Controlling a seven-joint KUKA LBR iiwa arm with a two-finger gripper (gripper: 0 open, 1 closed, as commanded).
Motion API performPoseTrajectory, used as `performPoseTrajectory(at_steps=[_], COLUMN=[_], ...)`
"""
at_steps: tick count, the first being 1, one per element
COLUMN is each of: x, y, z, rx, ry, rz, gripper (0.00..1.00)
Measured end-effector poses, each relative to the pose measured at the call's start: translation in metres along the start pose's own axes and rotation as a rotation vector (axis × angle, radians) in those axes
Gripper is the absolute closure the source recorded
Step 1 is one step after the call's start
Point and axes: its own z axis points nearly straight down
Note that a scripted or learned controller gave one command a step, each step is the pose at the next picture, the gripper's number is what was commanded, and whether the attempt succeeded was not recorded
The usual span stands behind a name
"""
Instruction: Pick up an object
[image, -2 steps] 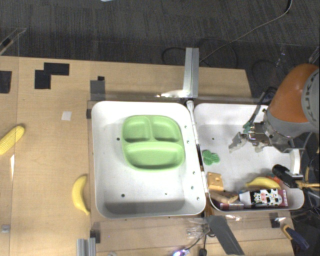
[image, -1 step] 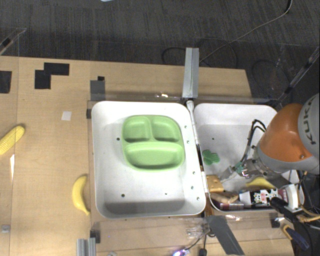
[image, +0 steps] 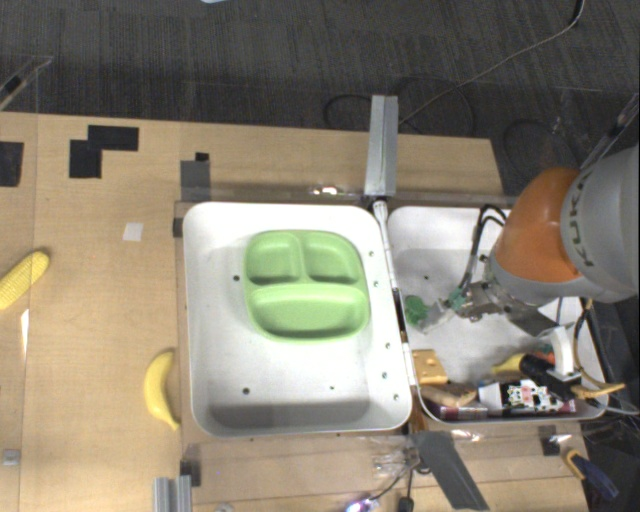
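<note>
wooden bench (image: 90, 330) under two white bins, dark carpet beyond. nearest the camera, the right bin (image: 430, 235) holds a heap along its front edge: a tan block (image: 430, 368), a yellow piece (image: 508, 364), a black and white item (image: 522, 396); too jumbled to count surely. the gripper (image: 470, 300) hangs low over a small green object (image: 414, 312), the likeliest pick; whether its tips are apart or together, i cannot tell. judgement: centre over the green object and keep clear of the bin wall beside it. left bin (image: 215, 400): one green divided tray (image: 304, 282). on the bench: one banana (image: 160, 388), one corn cob (image: 22, 280).
</note>
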Motion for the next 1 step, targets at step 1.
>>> performPoseTrajectory(at_steps=[1], x=[-0.0212], y=[0.0630], z=[0.0023], rx=[0.003], ry=[0.001], rz=[-0.136], gripper=[0.00])
